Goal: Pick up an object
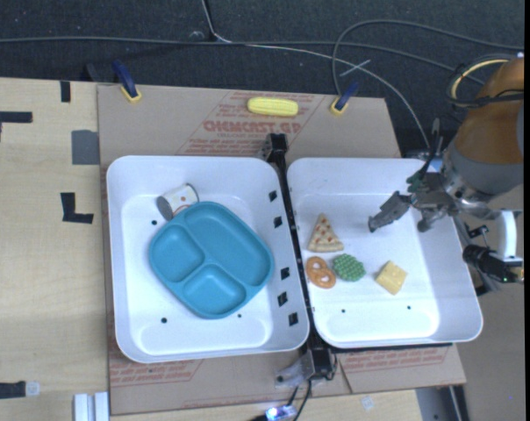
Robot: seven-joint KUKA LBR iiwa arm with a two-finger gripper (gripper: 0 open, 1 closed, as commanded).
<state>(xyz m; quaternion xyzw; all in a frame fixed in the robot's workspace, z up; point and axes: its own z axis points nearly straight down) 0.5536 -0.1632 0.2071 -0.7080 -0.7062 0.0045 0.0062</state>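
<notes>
My gripper (407,214) hangs over the right bin (449,323), fingers spread apart and holding nothing. Candidates lie below-left on the bin floor: pizza slice (325,234), pretzel (319,271), green piece (349,267), cheese cube (390,277). They are spaced apart, so each looks separately graspable; cheese probably easiest

arm (486,139) cut off at right edge, cup (178,201) partly behind tray (211,258)
</notes>
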